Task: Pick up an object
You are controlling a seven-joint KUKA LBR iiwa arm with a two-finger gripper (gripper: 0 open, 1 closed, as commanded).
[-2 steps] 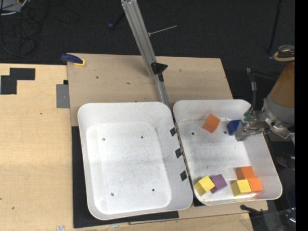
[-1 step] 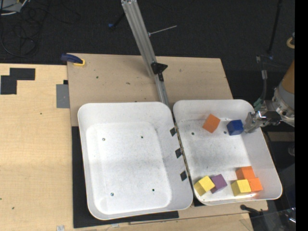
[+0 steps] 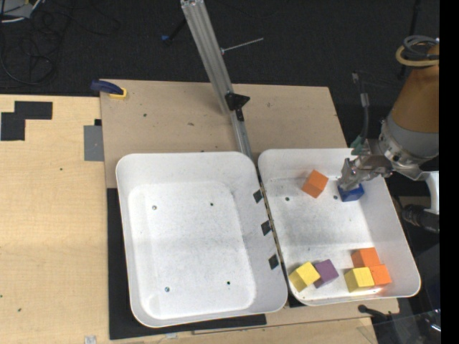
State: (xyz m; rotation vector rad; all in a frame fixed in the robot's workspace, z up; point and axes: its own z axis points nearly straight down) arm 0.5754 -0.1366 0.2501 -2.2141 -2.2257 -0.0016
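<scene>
I had the arm (image 3: 416, 113) reaching in from the right, its orange band showing above the grey wrist. The jaws (image 3: 351, 179) sat low over the upper right part of the right bin (image 3: 326, 224). A small blue object (image 3: 351, 192) lay directly under them, touching or nearly touching the tips, on or just above the bin floor. I could not tell whether the jaws were open, closed, or gripping the blue object; the fingers were too small and dark against the wrist to read.

I noted an orange cube (image 3: 314, 183) just beside the jaws on their left, tilted so that one corner pointed down, apart from the blue object.

Along the near edge of the right bin I recorded two groups. Toward the left: a yellow cube (image 3: 305, 274) touching a purple cube (image 3: 326, 270). Toward the right corner: a second yellow cube (image 3: 358, 279) pressed against an orange block (image 3: 378, 274), with another orange block (image 3: 366, 256) just behind them.

The left bin (image 3: 136, 185) stood beside the right one, the two rims meeting along black clips. Both bins rested on the table (image 3: 172, 113). A slanted aluminium rail (image 3: 211, 56) rose from behind the bins toward the upper middle of the view. A blue and yellow clamp (image 3: 109, 88) sat at the far left corner of the table.
</scene>
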